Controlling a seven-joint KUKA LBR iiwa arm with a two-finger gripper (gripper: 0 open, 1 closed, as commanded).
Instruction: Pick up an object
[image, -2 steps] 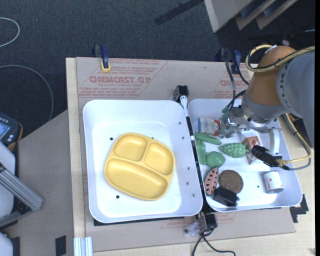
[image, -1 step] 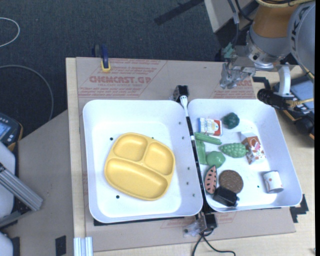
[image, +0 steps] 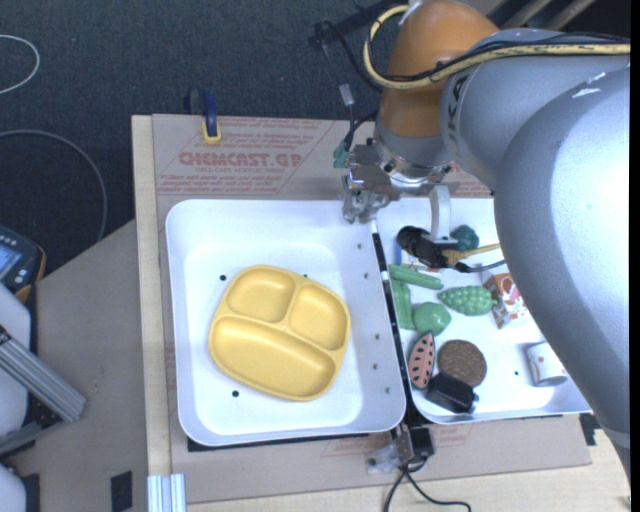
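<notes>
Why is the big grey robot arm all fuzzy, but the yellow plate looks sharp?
In the camera view, the grey arm sits close to the lens, so it looks soft and out of focus; the yellow tray lies farther down in the left white bin, sharp and evenly lit, with gentle shine on its ridges and soft shadow beneath its edge.
</notes>
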